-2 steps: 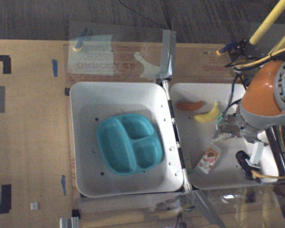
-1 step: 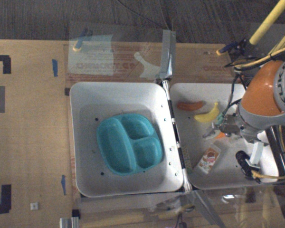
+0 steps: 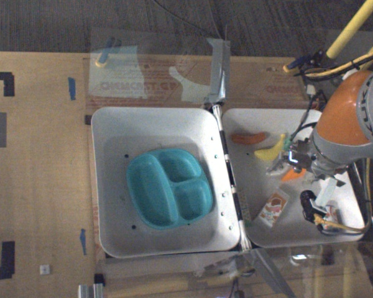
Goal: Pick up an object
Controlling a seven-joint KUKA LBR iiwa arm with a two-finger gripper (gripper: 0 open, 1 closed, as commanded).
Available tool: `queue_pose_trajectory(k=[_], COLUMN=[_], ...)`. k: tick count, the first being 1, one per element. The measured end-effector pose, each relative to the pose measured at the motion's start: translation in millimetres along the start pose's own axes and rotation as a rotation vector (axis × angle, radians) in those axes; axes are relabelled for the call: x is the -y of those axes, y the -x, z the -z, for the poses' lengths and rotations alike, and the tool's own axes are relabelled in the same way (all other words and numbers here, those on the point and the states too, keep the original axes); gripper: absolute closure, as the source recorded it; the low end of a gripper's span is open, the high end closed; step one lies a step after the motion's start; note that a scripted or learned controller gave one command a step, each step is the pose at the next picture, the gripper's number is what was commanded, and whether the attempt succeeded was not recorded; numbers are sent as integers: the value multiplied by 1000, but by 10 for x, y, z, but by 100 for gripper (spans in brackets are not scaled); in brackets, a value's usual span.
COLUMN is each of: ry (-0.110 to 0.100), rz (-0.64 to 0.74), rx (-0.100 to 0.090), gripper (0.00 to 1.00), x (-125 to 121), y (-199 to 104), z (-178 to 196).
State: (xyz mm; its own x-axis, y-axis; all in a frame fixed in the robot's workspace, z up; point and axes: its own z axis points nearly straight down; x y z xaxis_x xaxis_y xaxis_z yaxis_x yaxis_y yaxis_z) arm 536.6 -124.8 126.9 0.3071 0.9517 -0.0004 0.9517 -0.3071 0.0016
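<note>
Plywood bench (image 3: 37, 185) carries two white bins. Gripper (image 3: 293, 160) hangs low in the right bin (image 3: 261, 228), at 3 o'clock; finger state: cannot tell. Banana (image 3: 270, 150), orange piece (image 3: 292, 174) just beside it, seemingly ungrasped. Pick not yet done.

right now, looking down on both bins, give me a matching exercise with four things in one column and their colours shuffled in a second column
Things:
1. divided plastic tray with three compartments in the left bin
2. long sausage-shaped toy at the far edge of the right bin
3. curved banana-shaped toy beside it
4. broad band above the arm's wrist

Colours:
A. yellow
B. orange
C. teal
D. reddish brown

Pairs: 1-C, 2-D, 3-A, 4-B
</note>
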Motion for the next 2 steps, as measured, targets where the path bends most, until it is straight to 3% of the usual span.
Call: queue_pose_trajectory(k=[1,2], ry=[6,6], rz=[-11,-11], rx=[-2,-2], gripper=[0,0], x=[282,282], y=[-72,-71], z=[-386,-386])
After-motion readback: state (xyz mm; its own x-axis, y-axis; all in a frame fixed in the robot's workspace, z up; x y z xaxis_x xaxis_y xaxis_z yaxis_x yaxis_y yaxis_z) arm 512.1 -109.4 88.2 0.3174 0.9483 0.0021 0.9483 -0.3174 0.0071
